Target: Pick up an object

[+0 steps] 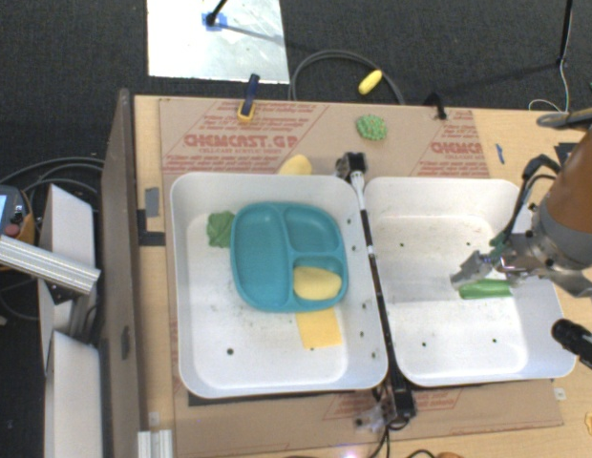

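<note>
Dark carpet floor (67,55) w/ shiny metal sheet (220,27), cardboard-topped bench (277,127).

Two white bins (277,375) sit on a brown cardboard sheet (411,132) printed with red lettering; the left one holds a teal plate (267,256), a yellow lump (317,282), a yellow slab (320,330) and a green leafy piece (221,228). In the right bin lies a green stick (487,290); the arm (571,208) is grey with an orange band.

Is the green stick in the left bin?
No, the green stick lies in the right bin, beside the gripper.
</note>
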`<action>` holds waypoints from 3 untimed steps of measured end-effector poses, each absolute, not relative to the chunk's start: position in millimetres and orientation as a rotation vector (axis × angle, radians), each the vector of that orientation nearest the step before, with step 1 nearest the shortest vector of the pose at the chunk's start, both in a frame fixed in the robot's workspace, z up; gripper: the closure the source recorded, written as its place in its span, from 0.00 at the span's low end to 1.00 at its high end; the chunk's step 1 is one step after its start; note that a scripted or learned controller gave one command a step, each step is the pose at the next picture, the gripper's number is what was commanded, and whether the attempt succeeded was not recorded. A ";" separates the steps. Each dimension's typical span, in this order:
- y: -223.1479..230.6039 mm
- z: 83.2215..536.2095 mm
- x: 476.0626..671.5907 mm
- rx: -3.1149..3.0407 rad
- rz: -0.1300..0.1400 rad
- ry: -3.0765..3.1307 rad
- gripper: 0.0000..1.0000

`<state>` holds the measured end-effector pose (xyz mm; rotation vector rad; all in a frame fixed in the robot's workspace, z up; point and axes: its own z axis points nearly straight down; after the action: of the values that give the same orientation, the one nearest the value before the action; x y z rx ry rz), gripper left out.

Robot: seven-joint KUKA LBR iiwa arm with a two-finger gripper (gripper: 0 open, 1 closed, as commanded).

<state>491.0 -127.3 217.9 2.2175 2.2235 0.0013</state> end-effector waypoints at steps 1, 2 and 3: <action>-190.0 89.5 531.9 2.225 -0.006 2.221 0.00; -186.8 106.4 533.7 2.217 0.002 2.222 1.00; -111.4 204.0 584.4 2.199 0.016 2.230 1.00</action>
<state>584.4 -111.4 204.0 2.1988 2.2302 0.0162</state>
